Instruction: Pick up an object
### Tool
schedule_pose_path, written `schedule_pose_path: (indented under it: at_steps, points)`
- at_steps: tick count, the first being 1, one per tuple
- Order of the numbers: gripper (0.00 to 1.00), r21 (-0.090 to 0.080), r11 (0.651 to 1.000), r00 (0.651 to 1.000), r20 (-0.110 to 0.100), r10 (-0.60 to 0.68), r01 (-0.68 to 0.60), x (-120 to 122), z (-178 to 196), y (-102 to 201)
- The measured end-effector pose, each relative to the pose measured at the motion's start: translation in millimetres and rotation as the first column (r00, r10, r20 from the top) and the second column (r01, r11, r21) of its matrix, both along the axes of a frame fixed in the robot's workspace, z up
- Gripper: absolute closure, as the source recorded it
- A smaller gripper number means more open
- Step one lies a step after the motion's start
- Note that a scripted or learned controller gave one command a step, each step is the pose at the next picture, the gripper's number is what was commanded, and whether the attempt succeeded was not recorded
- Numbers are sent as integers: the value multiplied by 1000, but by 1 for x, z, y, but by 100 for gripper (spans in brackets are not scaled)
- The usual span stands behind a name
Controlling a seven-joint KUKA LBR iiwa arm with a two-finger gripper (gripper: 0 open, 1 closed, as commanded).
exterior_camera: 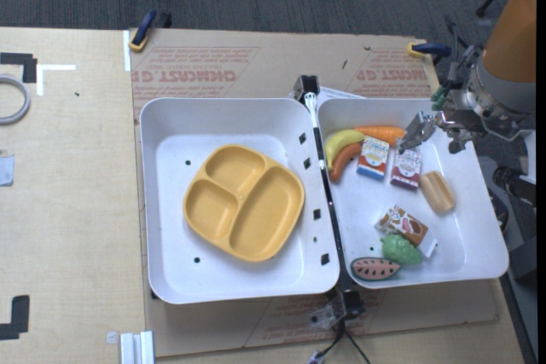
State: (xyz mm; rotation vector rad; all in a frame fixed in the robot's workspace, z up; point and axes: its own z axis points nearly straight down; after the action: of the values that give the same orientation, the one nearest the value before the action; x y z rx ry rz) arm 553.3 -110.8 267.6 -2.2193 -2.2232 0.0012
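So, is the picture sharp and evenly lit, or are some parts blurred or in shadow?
Camera view: light is soft and even, with no strong glare on the white bins; the yellow plate and the toy food are fairly sharp with faint shadows; print on the small boxes is too small to read; the gripper looks slightly soft, and the floor at the top is dark.

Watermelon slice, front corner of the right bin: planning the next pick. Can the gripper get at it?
Probably yes: the watermelon slice lies uncovered, with only the green toy close beside it. The gripper hovers farther back.
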Motion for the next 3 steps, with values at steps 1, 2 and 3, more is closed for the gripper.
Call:
schedule_pose_path:
  at_steps: [1, 2, 3]
  points:
    - [0, 1, 1000, 1000, 0, -1, 1, -10, -175, 17]
    - [100, 0, 1000, 1000, 1, -3, 3, -10, -166, 17]
    - [100, -1, 1000, 1000, 3, 19, -19, -69, 30, 8]
